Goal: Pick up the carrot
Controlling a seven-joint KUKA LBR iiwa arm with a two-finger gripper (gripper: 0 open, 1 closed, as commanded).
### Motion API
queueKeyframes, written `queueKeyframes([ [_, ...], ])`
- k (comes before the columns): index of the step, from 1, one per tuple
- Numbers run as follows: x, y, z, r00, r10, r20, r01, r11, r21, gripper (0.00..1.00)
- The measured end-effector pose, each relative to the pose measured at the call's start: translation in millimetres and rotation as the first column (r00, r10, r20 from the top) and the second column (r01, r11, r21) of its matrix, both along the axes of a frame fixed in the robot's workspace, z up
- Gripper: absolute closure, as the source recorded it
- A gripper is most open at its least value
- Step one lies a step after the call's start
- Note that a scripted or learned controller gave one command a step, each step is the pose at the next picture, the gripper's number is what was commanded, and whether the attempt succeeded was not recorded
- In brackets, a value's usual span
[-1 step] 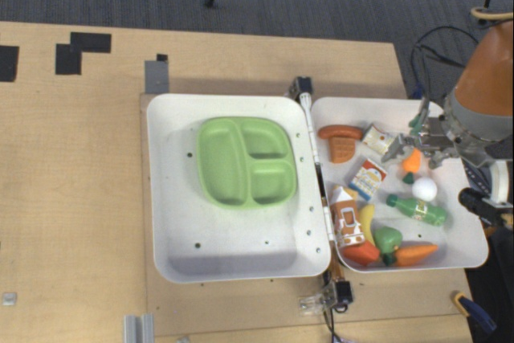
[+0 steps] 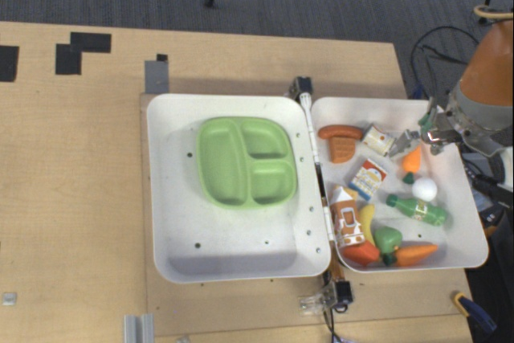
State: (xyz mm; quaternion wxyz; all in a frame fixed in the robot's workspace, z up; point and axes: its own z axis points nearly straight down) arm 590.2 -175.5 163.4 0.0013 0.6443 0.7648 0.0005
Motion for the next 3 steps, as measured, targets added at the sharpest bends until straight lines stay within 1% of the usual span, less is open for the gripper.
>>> queueKeyframes([
  [1,22.4,-26.8,-69.2,0.999,0.038,0.001,-0.038,0.999,0.000,0.00],
  [2,23.8,-26.3,-57.9,0.999,0.038,0.004,-0.038,0.999,-0.001,1.00],
  [3,0.3,9.3,48.5,0.963,-0.270,0.001,0.270,0.963,0.001,1.00],
])
